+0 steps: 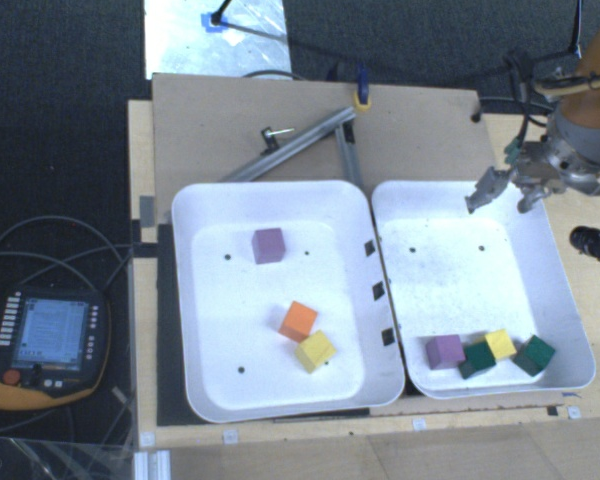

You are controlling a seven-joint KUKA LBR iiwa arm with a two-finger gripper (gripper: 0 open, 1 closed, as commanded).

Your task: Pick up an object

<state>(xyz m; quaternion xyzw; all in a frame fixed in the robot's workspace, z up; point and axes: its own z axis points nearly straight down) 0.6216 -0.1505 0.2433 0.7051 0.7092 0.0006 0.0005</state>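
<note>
Arm [592,118] cut off at right edge

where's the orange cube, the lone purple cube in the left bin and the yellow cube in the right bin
orange cube [299,320], camera view, top face
purple cube [268,245], camera view, top face
yellow cube [500,344], camera view, top face

Left bin: purple cube [268,245] toward the back; orange cube [299,320] and yellow cube [316,350] touching, nearer the front. Right bin, front edge, in a row: purple block [444,350], green block [476,358], yellow block [500,344], green cube [534,354].
</note>
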